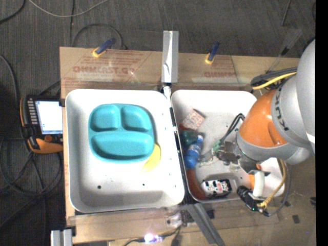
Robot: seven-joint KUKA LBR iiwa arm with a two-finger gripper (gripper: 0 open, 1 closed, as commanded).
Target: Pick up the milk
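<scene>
Dark carpet crossed by cables surrounds the worktop point(77, 65), whose brown board carries faded red lettering we cannot read. On it we see the left bin point(74, 152) holding a turquoise divided tray point(122, 131) with a yellow banana-like piece point(152, 159) touching the tray's front right corner. Beside it, the right bin point(218, 100) holds a small patterned packet point(192, 119) near its rear left corner, a blue bottle point(193, 151) along its left wall, and a dark carton with a white and red label point(218, 187), probably the milk, by its front edge; the print is too small to read. Part of "KUKA" shows on the arm's orange band point(261, 124). We find the gripper point(221, 154) near the bottle but cannot tell its state.
</scene>
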